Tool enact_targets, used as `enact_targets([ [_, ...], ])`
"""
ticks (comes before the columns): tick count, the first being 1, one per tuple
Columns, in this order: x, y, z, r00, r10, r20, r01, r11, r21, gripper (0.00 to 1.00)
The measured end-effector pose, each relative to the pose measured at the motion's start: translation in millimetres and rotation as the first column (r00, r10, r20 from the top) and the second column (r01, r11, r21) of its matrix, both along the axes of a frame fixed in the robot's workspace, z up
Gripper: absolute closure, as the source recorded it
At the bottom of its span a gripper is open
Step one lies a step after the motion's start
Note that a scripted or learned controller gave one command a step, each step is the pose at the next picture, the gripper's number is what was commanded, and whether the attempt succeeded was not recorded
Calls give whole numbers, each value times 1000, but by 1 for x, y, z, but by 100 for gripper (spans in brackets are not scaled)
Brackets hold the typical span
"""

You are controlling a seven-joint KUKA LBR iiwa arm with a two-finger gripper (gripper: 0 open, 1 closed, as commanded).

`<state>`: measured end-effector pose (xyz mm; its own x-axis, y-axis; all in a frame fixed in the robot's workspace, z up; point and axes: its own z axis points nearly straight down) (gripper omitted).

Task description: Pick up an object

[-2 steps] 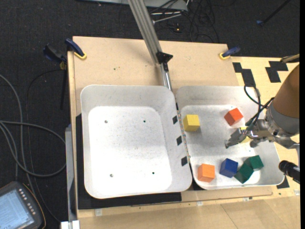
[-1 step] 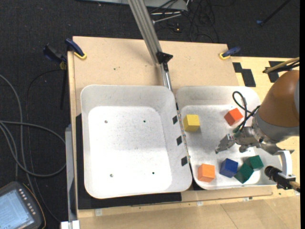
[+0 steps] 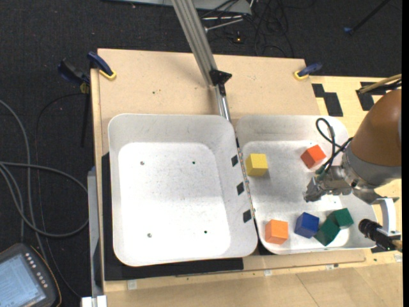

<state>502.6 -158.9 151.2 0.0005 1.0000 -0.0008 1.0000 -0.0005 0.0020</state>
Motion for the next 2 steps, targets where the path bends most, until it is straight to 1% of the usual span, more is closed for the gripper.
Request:
enact_targets([
  [1, -1, 10, 52, 1000, 4, 4, -4, 1000, -1, 100],
  [2, 2, -1, 107, 1000, 3, 4, -3, 1000, -2, 100],
])
